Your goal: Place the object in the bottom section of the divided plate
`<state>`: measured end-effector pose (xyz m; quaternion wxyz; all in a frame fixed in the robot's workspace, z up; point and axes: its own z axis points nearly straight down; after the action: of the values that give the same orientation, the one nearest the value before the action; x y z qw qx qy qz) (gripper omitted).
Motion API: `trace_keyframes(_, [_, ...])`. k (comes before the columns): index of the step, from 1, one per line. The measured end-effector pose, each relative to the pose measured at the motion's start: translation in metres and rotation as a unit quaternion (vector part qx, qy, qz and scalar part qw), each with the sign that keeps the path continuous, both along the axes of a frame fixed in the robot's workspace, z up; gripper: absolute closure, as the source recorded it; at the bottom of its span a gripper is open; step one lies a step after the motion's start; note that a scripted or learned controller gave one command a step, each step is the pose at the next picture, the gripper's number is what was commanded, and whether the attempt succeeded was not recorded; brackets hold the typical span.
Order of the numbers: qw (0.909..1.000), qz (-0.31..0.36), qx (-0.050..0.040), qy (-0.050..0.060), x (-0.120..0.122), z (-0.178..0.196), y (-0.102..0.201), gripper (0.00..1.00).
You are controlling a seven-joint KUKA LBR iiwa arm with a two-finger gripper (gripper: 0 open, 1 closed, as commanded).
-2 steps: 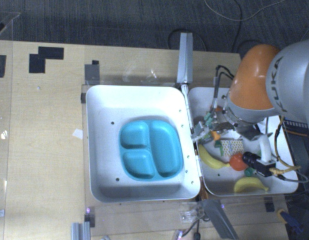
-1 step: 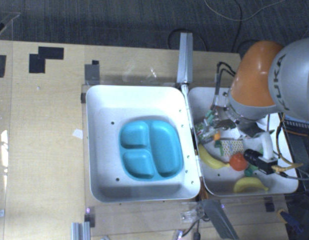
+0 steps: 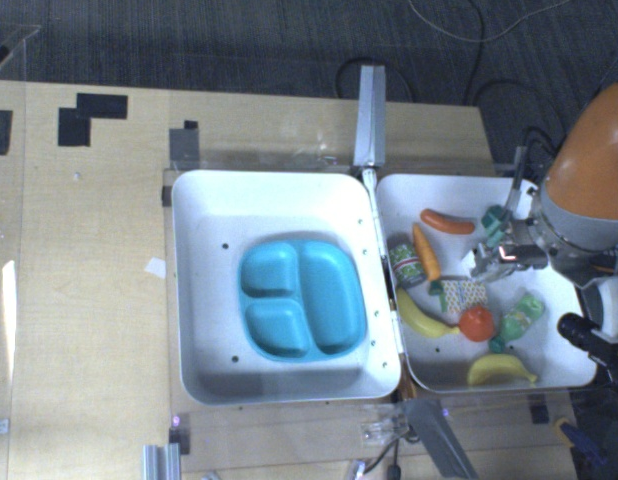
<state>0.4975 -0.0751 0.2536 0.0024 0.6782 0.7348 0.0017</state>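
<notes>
Looking down, you'll find the claw (image 3: 499, 251) low over the right bin (image 3: 569, 363), grip state unreadable, so your plate (image 3: 301, 298) lies well left in the other bin, across the divider.

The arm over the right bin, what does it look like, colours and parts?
The grey KUKA arm carries a broad, rounded orange band above the wrist. Below it sits a pale grey collar, then a small metallic gripper with dark fittings. A thin black cable loops beside the wrist.
</notes>
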Motion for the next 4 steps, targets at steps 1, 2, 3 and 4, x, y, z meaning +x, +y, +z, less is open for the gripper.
trace_keyframes(1, [0.9948,0.101,0.0002,0.001,-0.010,-0.059,0.101,1.00])
trace_keyframes(2, [0.9910,0.134,0.0003,0.001,0.048,-0.069,0.162,1.00])
trace_keyframes(3, [0.9785,0.206,0.0004,0.000,0.086,-0.058,0.266,1.00])
trace_keyframes(4, [0.9778,0.210,0.0006,-0.003,0.087,-0.046,0.268,1.00])
